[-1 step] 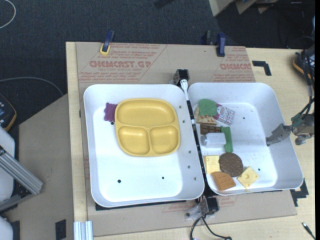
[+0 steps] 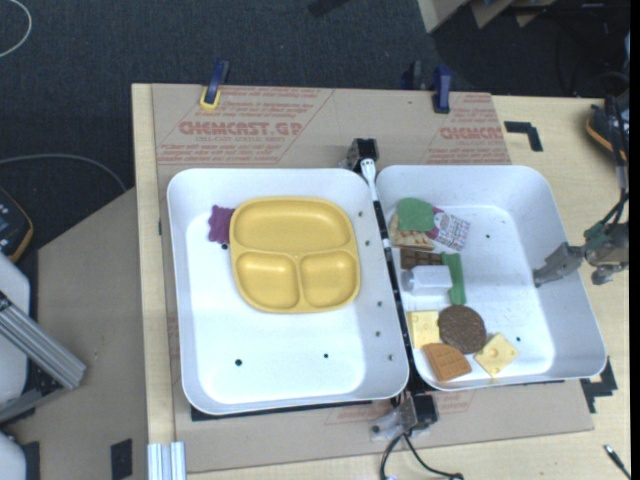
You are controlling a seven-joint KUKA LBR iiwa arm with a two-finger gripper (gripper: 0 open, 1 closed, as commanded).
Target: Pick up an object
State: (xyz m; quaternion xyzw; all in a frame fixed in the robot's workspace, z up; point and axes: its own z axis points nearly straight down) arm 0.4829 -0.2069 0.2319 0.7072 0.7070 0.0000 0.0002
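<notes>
The bench [image 2: 150, 268], a board covered with brown paper, carries two shallow white bins side by side. The left bin [image 2: 290, 368] is the far one from the gripper [image 2: 560, 265] and it contains a yellow divided plate [image 2: 295, 251], with a small purple piece [image 2: 219, 224] touching the plate's far edge. The right bin [image 2: 520, 208] is the near one, and the gripper hangs above its near wall, at the edge of the picture where the arm enters. Whether the gripper is released or clenched I cannot tell, because it is small and blurred here; nothing is seen in it. All the small objects are grouped along the bin side that is far from the gripper, next to the divider between the bins. There is a green round piece [image 2: 414, 214] beside a packet with red print [image 2: 450, 230], then a white block [image 2: 428, 279] with a green stick [image 2: 456, 279] just beside it, and the stick's long axis runs across the gripper's line of reach. Closer to the front are a brown round cookie [image 2: 462, 327], an orange cracker [image 2: 446, 361] and a yellow cheese wedge [image 2: 497, 354]. In my judgement the cookie and the cheese wedge are the nearest to the gripper, so the coming move should carry it across the bare bin floor toward the divider and a little to the front.
</notes>
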